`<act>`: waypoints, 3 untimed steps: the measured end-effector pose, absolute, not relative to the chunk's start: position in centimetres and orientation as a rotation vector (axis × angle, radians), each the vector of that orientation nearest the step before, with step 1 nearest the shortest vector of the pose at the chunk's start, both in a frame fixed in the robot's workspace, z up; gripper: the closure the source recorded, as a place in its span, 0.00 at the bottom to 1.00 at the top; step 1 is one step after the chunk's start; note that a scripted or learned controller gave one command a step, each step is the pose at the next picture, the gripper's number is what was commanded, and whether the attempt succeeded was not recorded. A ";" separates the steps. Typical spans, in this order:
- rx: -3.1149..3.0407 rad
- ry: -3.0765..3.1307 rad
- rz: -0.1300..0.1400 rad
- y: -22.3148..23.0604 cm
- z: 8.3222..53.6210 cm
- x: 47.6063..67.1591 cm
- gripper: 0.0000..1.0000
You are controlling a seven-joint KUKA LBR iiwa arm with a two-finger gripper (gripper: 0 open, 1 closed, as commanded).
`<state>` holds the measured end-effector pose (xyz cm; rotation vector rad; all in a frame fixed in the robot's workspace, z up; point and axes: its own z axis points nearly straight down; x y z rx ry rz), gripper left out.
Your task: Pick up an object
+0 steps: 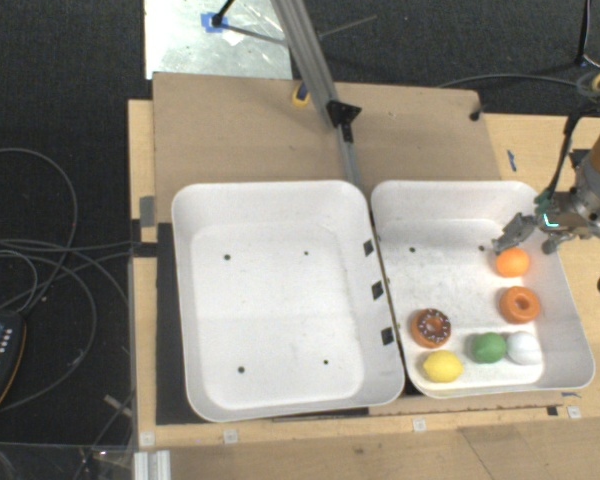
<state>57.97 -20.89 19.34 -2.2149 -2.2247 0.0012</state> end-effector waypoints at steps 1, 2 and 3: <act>-2.216 -2.229 -0.001 -20.9 19.6 58.1 0.00; -2.213 -2.226 0.002 -20.8 13.5 58.7 0.00; -2.220 -2.229 -0.003 -20.9 11.5 58.8 0.00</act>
